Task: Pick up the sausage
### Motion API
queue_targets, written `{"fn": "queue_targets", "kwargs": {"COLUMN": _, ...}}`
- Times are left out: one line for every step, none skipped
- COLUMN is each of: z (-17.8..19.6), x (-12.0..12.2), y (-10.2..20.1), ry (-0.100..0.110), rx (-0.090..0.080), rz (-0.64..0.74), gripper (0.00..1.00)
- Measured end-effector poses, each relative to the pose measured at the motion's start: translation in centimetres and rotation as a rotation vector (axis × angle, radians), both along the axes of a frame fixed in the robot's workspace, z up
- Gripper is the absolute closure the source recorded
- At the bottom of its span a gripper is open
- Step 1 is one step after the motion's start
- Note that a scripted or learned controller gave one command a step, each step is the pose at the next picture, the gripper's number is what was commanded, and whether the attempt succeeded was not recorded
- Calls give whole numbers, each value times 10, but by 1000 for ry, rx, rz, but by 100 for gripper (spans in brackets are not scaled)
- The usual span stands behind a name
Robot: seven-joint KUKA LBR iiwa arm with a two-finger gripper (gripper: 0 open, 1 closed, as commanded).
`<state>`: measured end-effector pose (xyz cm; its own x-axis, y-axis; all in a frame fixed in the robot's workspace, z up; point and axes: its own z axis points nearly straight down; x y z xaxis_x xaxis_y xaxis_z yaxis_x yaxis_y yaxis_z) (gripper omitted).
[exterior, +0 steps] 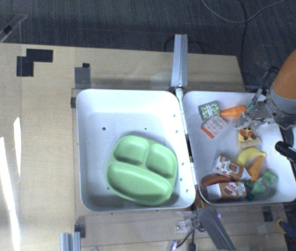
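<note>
Camera view: sausage (214,180) in right bin (191,140)

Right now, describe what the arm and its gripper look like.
The arm is grey with a rounded orange band above the wrist. At its end sits a small gripper of dark and silvery metal parts, with thin dark cables near it.

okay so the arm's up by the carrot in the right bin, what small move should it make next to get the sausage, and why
Probably shift the gripper toward the bin's near-left corner. It sits near the carrot at the far side of the right bin, while the sausage lies at the near edge, beside the cartons. It likely needs to get above the sausage before descending.
</note>
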<state>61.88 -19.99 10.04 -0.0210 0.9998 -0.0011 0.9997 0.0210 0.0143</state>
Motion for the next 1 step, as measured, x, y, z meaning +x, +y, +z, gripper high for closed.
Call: {"fn": "queue_targets", "kwargs": {"z": 142, "x": 51, "y": 33, "ry": 5, "rx": -2, "rz": 70, "gripper": 100}}
